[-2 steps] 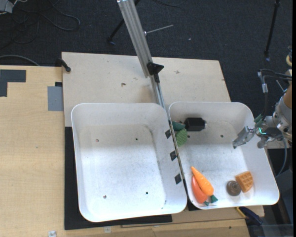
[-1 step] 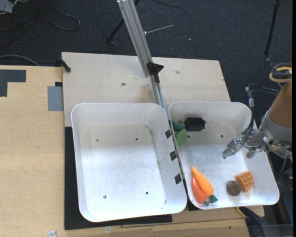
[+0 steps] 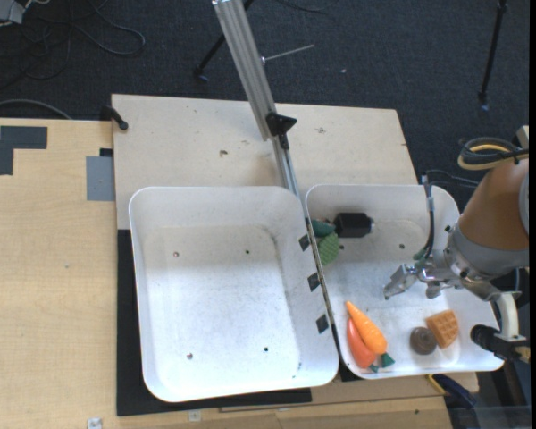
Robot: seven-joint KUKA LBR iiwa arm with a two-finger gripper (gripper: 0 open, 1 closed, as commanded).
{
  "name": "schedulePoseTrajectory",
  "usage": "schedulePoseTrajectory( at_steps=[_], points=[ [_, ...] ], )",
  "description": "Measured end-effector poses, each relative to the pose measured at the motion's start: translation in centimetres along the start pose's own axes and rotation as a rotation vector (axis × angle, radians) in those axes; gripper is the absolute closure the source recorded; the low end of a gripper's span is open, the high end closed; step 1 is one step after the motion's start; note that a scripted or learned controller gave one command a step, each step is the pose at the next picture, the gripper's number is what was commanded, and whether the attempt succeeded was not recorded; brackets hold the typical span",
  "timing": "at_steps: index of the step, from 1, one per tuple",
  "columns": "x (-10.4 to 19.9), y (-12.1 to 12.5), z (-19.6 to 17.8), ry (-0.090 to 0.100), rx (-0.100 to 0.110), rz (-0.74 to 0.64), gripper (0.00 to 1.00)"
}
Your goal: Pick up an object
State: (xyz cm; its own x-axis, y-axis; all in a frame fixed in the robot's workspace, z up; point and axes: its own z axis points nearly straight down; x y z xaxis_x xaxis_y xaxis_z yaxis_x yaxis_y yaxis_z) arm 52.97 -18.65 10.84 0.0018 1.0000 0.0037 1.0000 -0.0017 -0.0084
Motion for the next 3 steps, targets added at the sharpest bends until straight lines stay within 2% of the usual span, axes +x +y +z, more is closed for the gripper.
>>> schedulePoseTrajectory(
  at_steps=[1, 2, 3],
  points=[
    [0.0, 0.1, 1.6, -0.003, -0.007, 0.001, 0.00],
    [-0.1, 0.0, 0.6, -0.002, -0.007, 0.006, 1.00],
    [-0.7, -0.4, -3.9, -0.004, -0.010, 0.007, 1.00]
  ],
)
